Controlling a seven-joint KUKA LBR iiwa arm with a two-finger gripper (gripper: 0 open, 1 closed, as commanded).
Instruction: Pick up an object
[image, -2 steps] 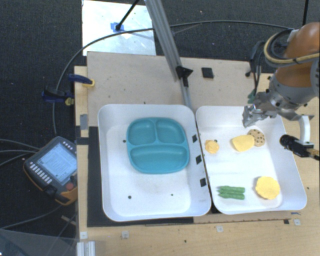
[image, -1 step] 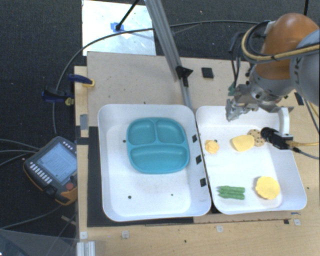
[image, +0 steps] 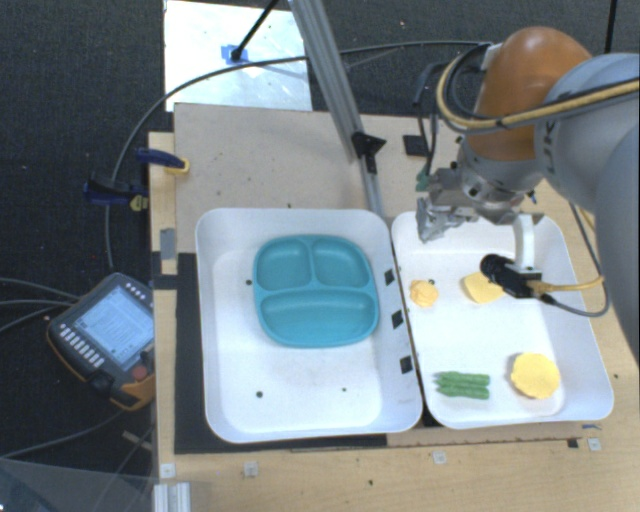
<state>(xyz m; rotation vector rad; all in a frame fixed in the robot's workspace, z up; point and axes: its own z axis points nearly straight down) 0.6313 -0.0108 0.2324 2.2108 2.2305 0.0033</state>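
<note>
**Grey gripper poised over the right bin's far corner**

Grey metal, the two-finger gripper (image: 432, 225) is seen above the far left corner of the shallow white right-hand bin (image: 580, 400), hung from the grey arm with its orange band (image: 525, 80). Nothing is seen between the fingers, which appear close together, though their exact spacing cannot be told from this angle.

Nearest the gripper, a small round yellow piece (image: 424, 293) is found by the bin's left wall. Just beyond it a flat yellow slice (image: 480, 289) is seen, touched at its right by a black cylindrical fitting (image: 505, 273) on a white post. Nearer the front, a bundle of green beans (image: 462, 384) and a larger round yellow disc (image: 535, 375) are laid apart.

A teal divided plastic plate (image: 315, 291) is held in the shallow white left-hand bin (image: 230, 390). A grey handheld pendant with a lit screen (image: 105, 335) is seen on the dark floor at the far left.
</note>
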